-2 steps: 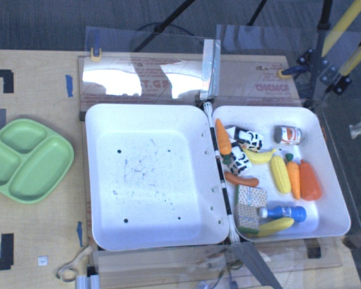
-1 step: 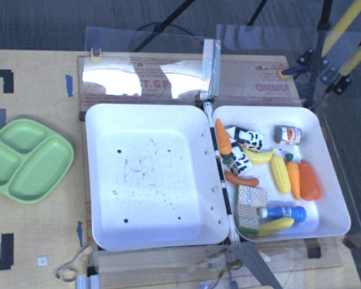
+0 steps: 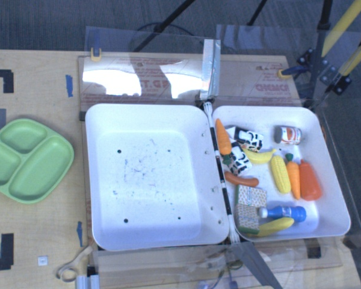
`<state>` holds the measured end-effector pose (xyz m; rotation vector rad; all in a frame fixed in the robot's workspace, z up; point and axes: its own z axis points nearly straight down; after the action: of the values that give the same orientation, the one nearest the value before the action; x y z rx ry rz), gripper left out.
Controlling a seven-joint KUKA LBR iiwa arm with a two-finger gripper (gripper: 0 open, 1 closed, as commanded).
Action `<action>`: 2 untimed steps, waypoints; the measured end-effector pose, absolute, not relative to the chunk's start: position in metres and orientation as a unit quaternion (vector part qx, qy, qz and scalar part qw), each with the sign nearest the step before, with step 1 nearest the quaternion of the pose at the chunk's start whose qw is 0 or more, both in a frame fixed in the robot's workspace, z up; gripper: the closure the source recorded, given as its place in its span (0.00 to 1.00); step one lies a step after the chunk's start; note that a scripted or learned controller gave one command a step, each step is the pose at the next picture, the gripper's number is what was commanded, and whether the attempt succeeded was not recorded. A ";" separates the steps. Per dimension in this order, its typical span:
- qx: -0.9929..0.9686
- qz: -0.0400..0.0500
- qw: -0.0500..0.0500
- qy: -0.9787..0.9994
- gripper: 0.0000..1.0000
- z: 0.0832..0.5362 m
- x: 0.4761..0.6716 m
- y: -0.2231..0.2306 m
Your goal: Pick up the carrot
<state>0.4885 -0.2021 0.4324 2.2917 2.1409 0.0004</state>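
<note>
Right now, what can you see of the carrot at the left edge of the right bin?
The carrot is orange, smooth and plastic-looking, tapering to a point at its far end, with a green bit at its near end. It lies flat along the right bin's left wall, beside the black-and-white toy; whether they touch is unclear.

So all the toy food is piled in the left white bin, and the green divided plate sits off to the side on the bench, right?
Not quite. The camera view shows the toy food, including the carrot and corn cob, piled in the right white bin, not the left bin. The green divided plate does sit off to the side on the bench.
</note>
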 end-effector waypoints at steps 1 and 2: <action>0.730 0.000 0.005 0.683 1.00 0.443 0.490 -0.202; 0.664 0.000 0.000 0.748 1.00 0.435 0.500 -0.185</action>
<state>0.4999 -0.1846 0.4350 2.0854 2.3499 -0.0005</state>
